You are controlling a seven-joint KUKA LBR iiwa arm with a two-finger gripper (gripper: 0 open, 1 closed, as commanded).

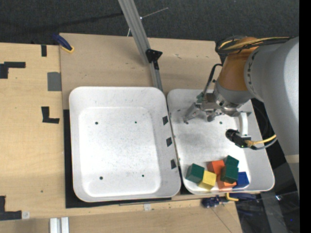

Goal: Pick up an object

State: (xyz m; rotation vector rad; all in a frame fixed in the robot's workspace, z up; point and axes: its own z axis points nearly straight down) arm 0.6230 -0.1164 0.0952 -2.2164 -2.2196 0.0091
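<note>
Several small blocks lie clustered in the near corner of the right bin (189, 101): a green one (196, 173), a yellow one (209, 179), an orange one (216, 167), a dark green one (232, 167) and a blue one (242, 179). My gripper (197, 117) hangs over the far part of the same bin, well apart from the cluster. Its fingers are spread open and hold nothing.
The left bin (77, 101) sits beside the right one, its raised rim between them. A slanted metal post (136, 23) rises behind the bins. The grey arm (272, 81) with its orange band and a cable cover the right bin's right side.
</note>
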